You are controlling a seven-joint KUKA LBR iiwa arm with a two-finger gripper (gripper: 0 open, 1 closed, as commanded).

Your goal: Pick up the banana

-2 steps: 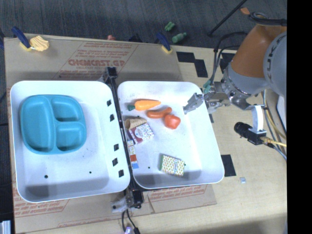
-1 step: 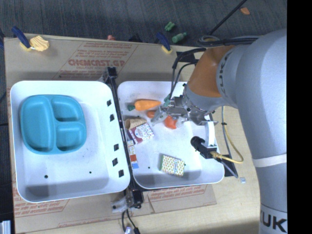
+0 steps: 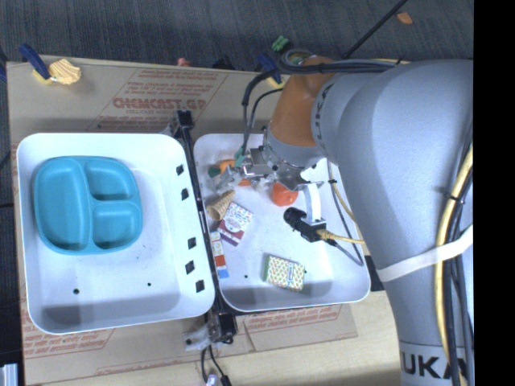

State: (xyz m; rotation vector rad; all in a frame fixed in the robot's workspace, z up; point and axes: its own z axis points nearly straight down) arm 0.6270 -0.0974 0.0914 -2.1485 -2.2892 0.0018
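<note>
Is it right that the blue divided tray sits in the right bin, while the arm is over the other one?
Not quite. The camera view shows the blue divided tray in the left bin; the arm is over the right bin.

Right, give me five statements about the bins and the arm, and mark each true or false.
1. The blue tray lies in the left bin. True.
2. The arm reaches over the left bin. False: it is over the right bin.
3. A patterned packet lies near the right bin's front edge. True.
4. The blue tray has one compartment. False: it has three.
5. The orange ball lies in the left bin. False: it lies in the right bin.
</note>
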